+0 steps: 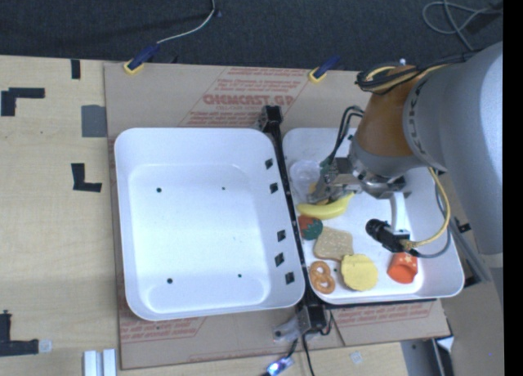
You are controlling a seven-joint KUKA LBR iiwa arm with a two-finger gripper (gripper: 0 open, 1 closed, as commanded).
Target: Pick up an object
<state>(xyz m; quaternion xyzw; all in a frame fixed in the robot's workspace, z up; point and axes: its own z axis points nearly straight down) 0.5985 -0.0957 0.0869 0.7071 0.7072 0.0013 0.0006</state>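
camera view, single entry.

- left bin (196, 227): shallow, white, at 9 o'clock of the bench's middle; bare floor with a few dark dots.
- right bin (445, 283): shallow, white, at 3 o'clock, touching the left bin along a shared wall set with black clips (283, 235).
- cardboard sheet (237, 100): brown with red print, lying under both bins.
- arm (458, 121): grey, with orange band (384, 125), reaching in from 3 o'clock over the right bin.
- gripper (331, 182): at 10 o'clock of the right bin's middle, just above the banana; whether it is released or clenched cannot be told, and a hold on anything cannot be told.
- banana (327, 209): yellow, at 9 o'clock in the right bin, lying near the shared wall.
- small red and green piece (309, 226): at 7 o'clock of the banana, just beside it.
- toast slice (333, 243): tan, at 8 o'clock in the right bin.
- pretzel (322, 276): at 7 o'clock, in the near corner.
- yellow round piece (359, 272): at 6 o'clock, touching the toast slice.
- orange-red piece (402, 268): at 5 o'clock, near the bin's front wall.
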